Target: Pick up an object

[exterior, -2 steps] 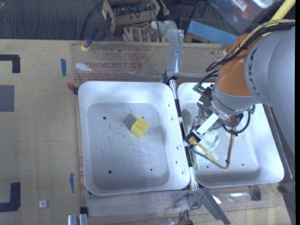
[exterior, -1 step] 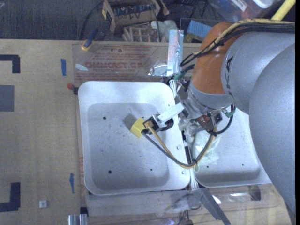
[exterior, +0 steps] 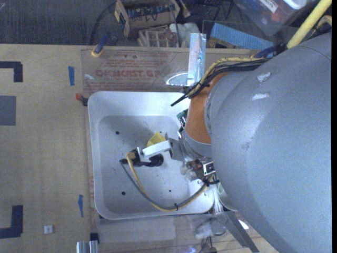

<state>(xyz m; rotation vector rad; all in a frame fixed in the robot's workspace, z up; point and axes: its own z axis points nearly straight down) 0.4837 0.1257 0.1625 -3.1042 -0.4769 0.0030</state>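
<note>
A small yellow object (exterior: 156, 138) lies near the middle of the left white bin (exterior: 105, 115). My gripper (exterior: 181, 151) reaches down into this bin just right of the yellow object, close to it. The big grey arm (exterior: 274, 141) with its orange band (exterior: 196, 123) covers most of the gripper from above. A bit of green (exterior: 182, 115) peeks out at the arm's edge, too small to name.
The arm hides the right part of the bench and the second bin. Beyond the bin's far wall lies a brown cardboard sheet (exterior: 126, 70). The wooden bench top (exterior: 42, 141) stretches to the left with blue tape marks.
</note>
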